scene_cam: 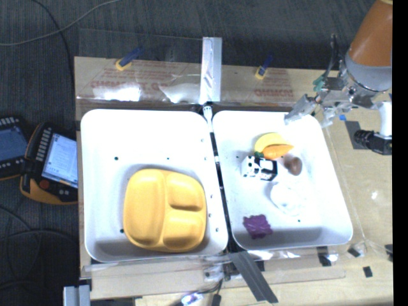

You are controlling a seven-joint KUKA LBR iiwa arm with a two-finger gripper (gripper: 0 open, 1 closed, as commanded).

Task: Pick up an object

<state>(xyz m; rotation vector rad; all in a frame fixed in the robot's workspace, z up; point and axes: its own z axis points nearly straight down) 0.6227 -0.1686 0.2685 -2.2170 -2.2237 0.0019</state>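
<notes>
The right bin (331, 190) holds several small things. A yellow and orange piece (273, 145) lies near its back, with a black-and-white toy (258, 167) just in front of it and a small brown object (293, 165) to the right. A pale clear item (287, 197) rests nearer the middle, and a purple lump (257, 225) lies by the front wall. My gripper (301, 111) hangs over the bin's back right rim, above and to the right of the yellow piece, with nothing seen in it.
The left bin (102, 139) holds a large yellow divided tray (166, 209). A metal divider post (211, 69) stands behind the seam between the bins. A handheld pendant (51, 164) lies off the bench at left.
</notes>
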